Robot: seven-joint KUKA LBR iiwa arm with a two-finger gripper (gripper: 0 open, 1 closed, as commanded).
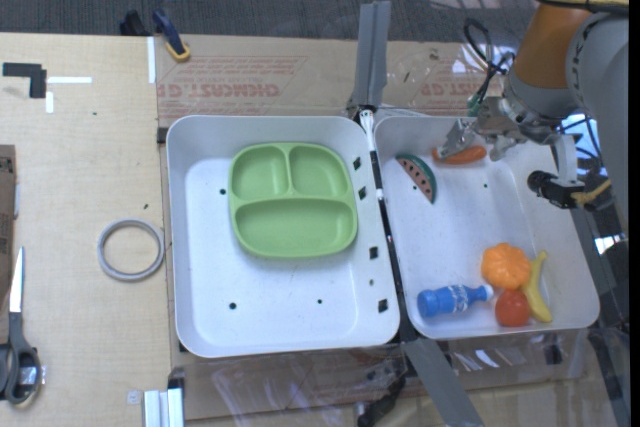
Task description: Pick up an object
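Now, slim orange carrot [463,154], fingers [470,130] touching

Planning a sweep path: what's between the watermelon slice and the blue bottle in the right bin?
In the camera view, bare white bin floor lies between the watermelon slice and the blue bottle.

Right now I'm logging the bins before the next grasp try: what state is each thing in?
Gripper: low at the right bin's far edge, over the carrot.
Carrot: lying under the gripper.
Watermelon slice: lying apart.
Green plate: flat in the left bin.
Blue bottle: on its side.
Orange, tomato, banana: clustered together.
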